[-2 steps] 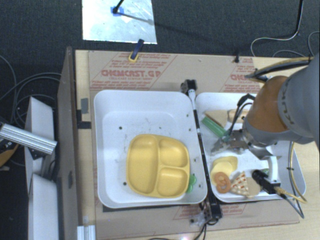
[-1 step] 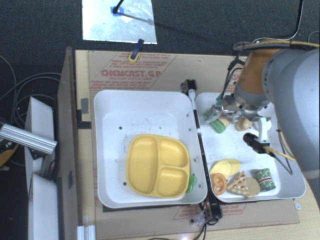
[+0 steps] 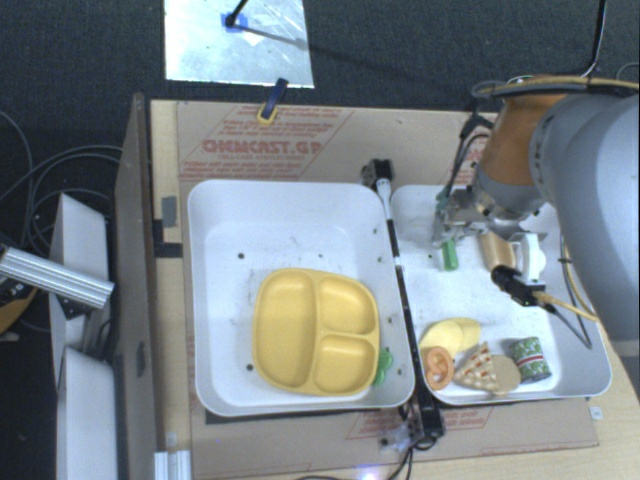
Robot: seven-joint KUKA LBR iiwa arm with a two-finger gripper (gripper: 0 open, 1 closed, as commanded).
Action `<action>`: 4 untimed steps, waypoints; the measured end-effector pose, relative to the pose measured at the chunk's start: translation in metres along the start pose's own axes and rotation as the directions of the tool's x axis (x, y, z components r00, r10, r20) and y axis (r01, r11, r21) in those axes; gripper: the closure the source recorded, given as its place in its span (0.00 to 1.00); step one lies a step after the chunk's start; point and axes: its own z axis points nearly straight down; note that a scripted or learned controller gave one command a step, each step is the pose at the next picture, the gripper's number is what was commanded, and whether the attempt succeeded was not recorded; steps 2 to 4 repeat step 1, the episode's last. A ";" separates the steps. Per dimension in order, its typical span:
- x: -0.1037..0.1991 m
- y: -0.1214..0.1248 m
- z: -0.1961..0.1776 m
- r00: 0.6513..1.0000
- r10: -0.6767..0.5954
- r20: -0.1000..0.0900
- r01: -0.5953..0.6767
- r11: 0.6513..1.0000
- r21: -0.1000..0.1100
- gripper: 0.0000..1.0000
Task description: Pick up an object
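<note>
We see the gripper (image 3: 449,236) low over the right bin (image 3: 420,208), upper left part, w/ a green object (image 3: 450,256) directly under it, long axis approx vertical in view. Can't tell if it's pinched. Other food toys (image 3: 470,358) lie well below, nr the bin's front edge.

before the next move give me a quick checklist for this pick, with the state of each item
1. Gripper is over the right bin: ok, at its upper left part.
2. A target sits under it: ok, a small green object lies just below the gripper.
3. Object held between fingers: cannot tell, the arm hides them.
4. Other candidates reachable: ok, toy food pieces and a green can cluster at the bin's near edge.
5. Left bin contents apart from the work: ok, the yellow divided plate lies there.
</note>
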 end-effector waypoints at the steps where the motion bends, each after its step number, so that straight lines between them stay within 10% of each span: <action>1: 0.052 -0.051 -0.095 1.000 0.000 -0.004 0.000 1.000 -0.006 1.00; 4: 0.052 -0.051 -0.095 1.000 0.000 -0.004 0.000 1.000 -0.006 1.00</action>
